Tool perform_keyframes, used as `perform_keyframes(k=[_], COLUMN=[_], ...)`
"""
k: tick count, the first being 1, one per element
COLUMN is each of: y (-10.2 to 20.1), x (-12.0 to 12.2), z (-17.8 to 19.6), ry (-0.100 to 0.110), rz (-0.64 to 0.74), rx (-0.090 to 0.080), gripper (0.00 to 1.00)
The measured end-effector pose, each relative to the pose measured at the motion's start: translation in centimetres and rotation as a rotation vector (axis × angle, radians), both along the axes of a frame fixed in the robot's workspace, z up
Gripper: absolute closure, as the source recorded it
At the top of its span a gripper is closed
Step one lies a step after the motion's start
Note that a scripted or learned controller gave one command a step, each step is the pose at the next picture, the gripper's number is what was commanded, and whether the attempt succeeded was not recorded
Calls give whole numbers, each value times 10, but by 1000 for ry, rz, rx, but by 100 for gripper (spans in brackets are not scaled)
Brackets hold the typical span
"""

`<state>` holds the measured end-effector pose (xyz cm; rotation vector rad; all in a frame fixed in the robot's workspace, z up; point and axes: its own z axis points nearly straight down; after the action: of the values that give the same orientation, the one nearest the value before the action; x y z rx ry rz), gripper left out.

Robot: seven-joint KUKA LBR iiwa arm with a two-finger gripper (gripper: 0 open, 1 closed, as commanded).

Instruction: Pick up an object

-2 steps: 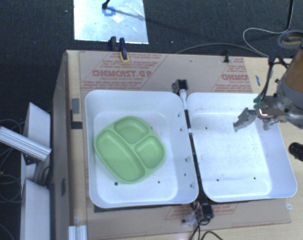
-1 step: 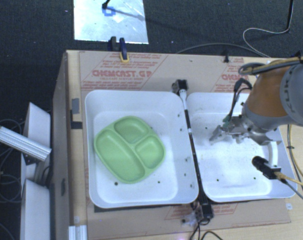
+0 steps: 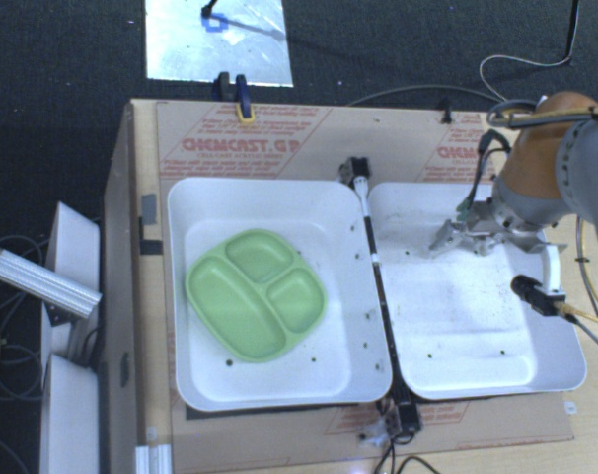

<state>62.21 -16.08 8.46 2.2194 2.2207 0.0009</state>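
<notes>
- Two shallow white plastic bins are seen side by side on the bench (image 3: 279,136), which is covered by a brown printed cardboard sheet.
- A light green, rounded plastic plate with three compartments (image 3: 257,292) is lying flat in the left bin (image 3: 195,205), towards its left half and apart from the walls.
- The grey arm with its orange band (image 3: 551,156) is reaching in from the right, over the upper part of the right bin (image 3: 477,363).
- The end effector (image 3: 455,237) is held low over that bin's floor, near the upper left corner, well apart from the green plate.
- Whether the end effector is spread or pressed together cannot be told; nothing is seen gripped by it.
- Small dark specks are scattered across the right bin's floor.
</notes>
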Motion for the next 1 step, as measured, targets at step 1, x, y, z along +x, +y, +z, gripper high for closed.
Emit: perform_keyframes(k=[1], y=[-45], x=[48], z=[2], ry=[1], rz=[3], rx=[3], gripper=[0])
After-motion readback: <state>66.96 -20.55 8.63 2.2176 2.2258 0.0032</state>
